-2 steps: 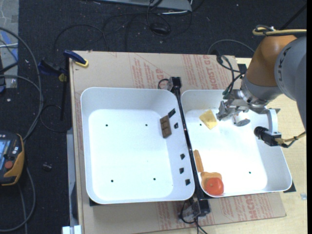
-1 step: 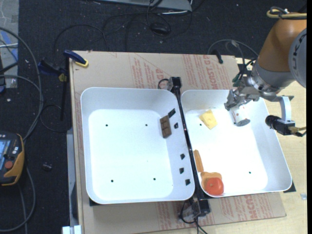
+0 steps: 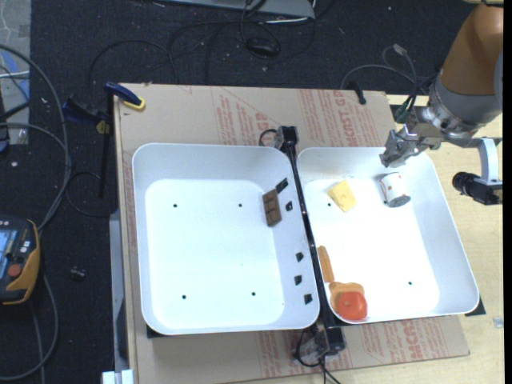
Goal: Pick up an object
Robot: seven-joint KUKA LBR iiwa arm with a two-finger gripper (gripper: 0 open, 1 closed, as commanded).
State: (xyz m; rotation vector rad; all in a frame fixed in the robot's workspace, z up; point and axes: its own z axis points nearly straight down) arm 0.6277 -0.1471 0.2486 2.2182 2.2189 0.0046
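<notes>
White and small, a cup-like cylinder (image 3: 393, 189) lay on its side in the right bin (image 3: 448, 238), just below the tool (image 3: 398, 152). Whether the tool was apart or together, I could not tell; it hung poised, likely to descend on it.

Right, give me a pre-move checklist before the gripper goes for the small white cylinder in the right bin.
1. Small white cylinder lies in the right white bin, near its far edge: ok.
2. Gripper sits just above the cylinder: ok.
3. Something held between the fingers: cannot tell.
4. Yellow block lies apart from the cylinder, to its left in the view: ok.
5. Orange-red spoon-shaped toy rests at the bin's near left corner, far from the target: ok.
6. Brown bar lies in the left white bin, out of the way: ok.
</notes>
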